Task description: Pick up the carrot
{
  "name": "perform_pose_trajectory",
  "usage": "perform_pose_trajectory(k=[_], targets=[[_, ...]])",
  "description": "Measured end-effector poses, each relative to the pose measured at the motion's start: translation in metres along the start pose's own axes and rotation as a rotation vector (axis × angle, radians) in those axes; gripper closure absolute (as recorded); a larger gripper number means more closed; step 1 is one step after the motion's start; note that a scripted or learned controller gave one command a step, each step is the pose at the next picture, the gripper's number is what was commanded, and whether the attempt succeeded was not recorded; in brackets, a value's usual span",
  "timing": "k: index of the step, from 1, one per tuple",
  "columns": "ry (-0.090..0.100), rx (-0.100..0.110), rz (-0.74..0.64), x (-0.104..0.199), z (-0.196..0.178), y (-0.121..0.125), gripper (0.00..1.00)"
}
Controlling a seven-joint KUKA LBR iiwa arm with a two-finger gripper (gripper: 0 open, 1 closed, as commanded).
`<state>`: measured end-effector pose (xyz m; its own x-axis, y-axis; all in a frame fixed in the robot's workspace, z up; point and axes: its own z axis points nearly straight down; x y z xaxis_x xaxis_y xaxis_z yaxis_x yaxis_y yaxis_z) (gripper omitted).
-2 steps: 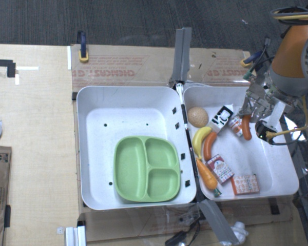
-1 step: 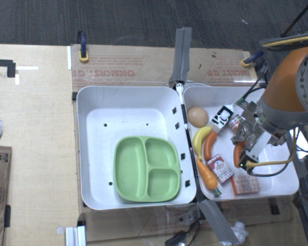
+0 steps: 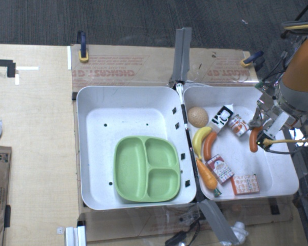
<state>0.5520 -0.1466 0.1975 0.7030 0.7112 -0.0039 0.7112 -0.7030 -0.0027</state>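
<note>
Orange against the white floor, the carrot [image 3: 206, 175] lay in the right bin [image 3: 277, 188], close to that bin's left wall and toward its near end, its tip pointing at the near edge and a bit of green showing at that end. Its upper end sat just below a banana [image 3: 198, 139] and a reddish sausage [image 3: 209, 144], which lay side by side, and a small red packet [image 3: 220, 168] rested just beside it on the right. My jaws [image 3: 260, 128] were well apart from the carrot, over the far right side of the same bin, and between them I had a second reddish sausage [image 3: 253, 139], hanging nearly upright; so I was clenched on that, not on the carrot. Just beside the held sausage, to its left, lay a small red-and-white can [image 3: 238, 125], then a black-and-white carton [image 3: 223, 116], and next to that a round brown ball [image 3: 197, 117] near the bin's far left corner. A flat red box [image 3: 245, 184] lay near the bin's front edge. In the left bin [image 3: 92, 137] sat a green divided plate [image 3: 147, 168], pushed toward the near right corner. The worktop [image 3: 31, 111] was pale wood, with brown cardboard [image 3: 123, 65] taped behind the bins and clamps [image 3: 82, 47] at its far edge.
</note>
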Motion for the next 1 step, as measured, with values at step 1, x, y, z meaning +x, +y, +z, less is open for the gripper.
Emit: perform_pose_trajectory(k=[1], targets=[[0.0,0.002,0.043,-0.0151,0.0055,-0.0749,1.0]])
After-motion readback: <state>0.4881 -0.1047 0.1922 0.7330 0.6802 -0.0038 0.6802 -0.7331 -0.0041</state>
